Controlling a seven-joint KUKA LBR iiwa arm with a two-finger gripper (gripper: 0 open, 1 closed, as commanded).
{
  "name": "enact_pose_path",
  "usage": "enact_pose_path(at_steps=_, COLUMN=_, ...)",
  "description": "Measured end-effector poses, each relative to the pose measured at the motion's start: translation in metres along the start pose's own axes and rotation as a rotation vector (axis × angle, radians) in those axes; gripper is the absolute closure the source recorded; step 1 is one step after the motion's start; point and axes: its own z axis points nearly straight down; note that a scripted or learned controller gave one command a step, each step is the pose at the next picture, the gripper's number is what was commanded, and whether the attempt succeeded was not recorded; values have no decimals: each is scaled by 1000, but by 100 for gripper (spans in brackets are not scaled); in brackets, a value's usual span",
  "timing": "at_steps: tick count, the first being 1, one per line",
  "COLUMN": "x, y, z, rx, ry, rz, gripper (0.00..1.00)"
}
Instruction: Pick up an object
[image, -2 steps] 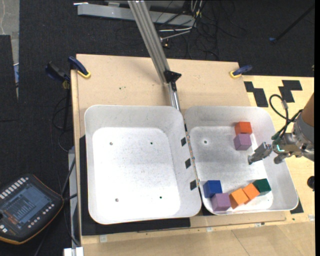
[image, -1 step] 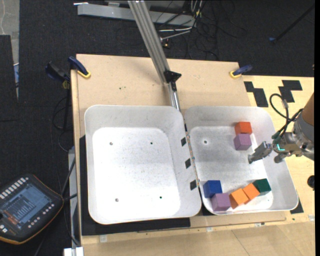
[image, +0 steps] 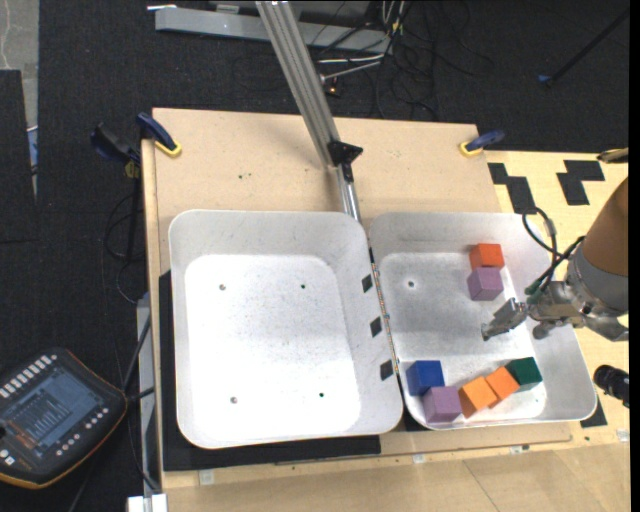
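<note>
We're seeing the gripper (image: 502, 322) hovering over the right bin (image: 440, 300), fingers looking apart and gripping nothing, near the purple cube (image: 485, 284).

Light is bright and even, falling from overhead. The 2 white bins (image: 270, 330) come close to washing out, though their dark speckles and small holes still read. Shadows are soft and short: a thin dark edge under the bins' near rims, faint patches beside the coloured blocks (image: 487, 256). The bench (image: 250, 160) shows no glare. Focus is moderate with slight overall softness; the dark floor (image: 70, 250) loses detail.
</note>
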Motion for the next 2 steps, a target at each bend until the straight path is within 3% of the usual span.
enact_pose_path(at_steps=1, x=4, y=2, z=63, rx=2, ry=1, rz=0, gripper=0)
enact_pose_path(at_steps=2, x=5, y=2, z=81, rx=-3, ry=-1, rz=0, gripper=0)
